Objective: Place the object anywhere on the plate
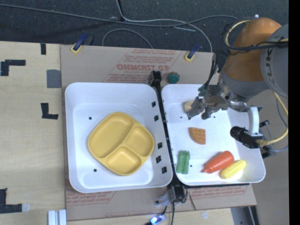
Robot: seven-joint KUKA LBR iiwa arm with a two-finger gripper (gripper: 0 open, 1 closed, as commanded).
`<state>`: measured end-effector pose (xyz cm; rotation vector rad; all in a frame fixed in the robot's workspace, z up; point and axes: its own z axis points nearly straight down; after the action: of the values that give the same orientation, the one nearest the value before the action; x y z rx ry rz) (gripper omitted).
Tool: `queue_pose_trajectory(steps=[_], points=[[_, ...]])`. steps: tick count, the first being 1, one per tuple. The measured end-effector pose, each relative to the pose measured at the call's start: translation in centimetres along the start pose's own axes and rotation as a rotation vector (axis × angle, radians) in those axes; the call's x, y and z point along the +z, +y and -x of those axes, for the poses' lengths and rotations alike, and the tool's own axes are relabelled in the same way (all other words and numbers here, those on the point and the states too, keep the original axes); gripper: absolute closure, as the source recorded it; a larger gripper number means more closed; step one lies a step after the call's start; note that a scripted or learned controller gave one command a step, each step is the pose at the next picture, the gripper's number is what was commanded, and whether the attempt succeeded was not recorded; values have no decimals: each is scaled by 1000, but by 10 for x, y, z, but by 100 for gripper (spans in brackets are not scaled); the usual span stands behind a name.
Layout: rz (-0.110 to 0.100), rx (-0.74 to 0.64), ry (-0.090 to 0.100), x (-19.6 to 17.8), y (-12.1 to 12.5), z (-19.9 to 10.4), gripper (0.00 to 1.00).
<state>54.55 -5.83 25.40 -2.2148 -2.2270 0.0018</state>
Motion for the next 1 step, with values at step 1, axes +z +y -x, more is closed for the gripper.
queue_pose_trajectory(steps=[1], points=[[-2, -1, 1, 17, 10, -55, 100]])
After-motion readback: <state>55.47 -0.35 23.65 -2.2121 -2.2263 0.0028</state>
